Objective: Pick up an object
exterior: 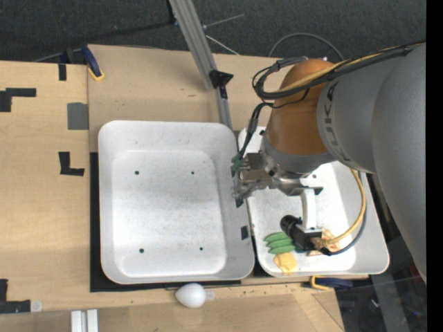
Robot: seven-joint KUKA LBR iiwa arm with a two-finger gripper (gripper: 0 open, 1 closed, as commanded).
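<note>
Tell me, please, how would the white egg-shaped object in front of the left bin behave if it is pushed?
The white egg-shaped object looks rounded and smooth, so it would probably roll, likely curving. It lies on the flat bench, so little would stop it.

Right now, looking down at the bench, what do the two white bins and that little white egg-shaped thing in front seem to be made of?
The left bin and right bin look like moulded plastic: matte white, with rounded corners and soft rims, faintly speckled inside. The egg-shaped object appears smooth and slightly glossy, catching a highlight; plastic or ceramic, I cannot tell which.
</note>
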